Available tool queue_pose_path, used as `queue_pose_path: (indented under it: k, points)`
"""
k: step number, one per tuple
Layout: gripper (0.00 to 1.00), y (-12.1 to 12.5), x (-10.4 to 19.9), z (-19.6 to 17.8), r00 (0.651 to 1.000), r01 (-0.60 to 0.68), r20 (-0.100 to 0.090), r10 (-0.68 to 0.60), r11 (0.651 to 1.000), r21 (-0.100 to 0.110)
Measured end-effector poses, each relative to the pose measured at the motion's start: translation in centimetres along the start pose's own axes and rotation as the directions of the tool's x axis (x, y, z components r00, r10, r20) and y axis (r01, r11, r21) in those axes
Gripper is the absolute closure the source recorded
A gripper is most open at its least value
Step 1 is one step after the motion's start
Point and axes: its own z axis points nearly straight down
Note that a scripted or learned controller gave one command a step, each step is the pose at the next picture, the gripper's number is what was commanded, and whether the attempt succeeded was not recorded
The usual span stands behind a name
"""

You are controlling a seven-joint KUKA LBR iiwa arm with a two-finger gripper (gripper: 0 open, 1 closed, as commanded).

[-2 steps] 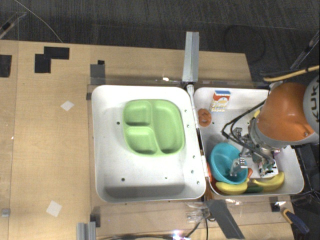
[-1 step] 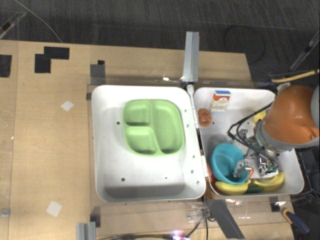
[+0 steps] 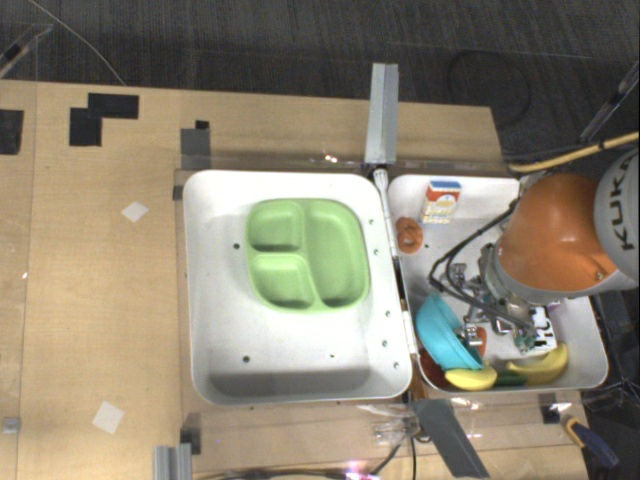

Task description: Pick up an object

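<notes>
From up here I can't tell how the gripper (image 3: 497, 330) is set, but I'd go for the yellow banana (image 3: 470, 378): looks like light, slick, stiff plastic, best pinched mid-body across its width.

A green divided plate (image 3: 305, 253) sits in the left bin (image 3: 215, 298); the end effector (image 3: 492, 320) hangs over the right bin's (image 3: 595, 363) clutter.

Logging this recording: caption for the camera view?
End effector low in the right bin among toys; green tray in the left bin.
</notes>
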Motion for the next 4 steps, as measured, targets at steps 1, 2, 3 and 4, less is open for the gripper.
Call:
queue_pose_path:
  k: [1, 2, 3, 4]
  points:
    - [0.0, 0.0, -0.4, 0.2, 0.994, -0.109, -0.023, 0.109, 0.994, 0.003]
    - [0.0, -0.3, 0.6, 0.2, 0.974, -0.224, -0.021, 0.224, 0.975, 0.003]
    - [1.0, -0.2, -0.2, -1.5, 0.976, -0.218, 0.002, 0.218, 0.976, 0.0]
    - [1.0, -5.1, -1.5, -8.7, 0.996, -0.078, -0.042, 0.078, 0.997, 0.0]
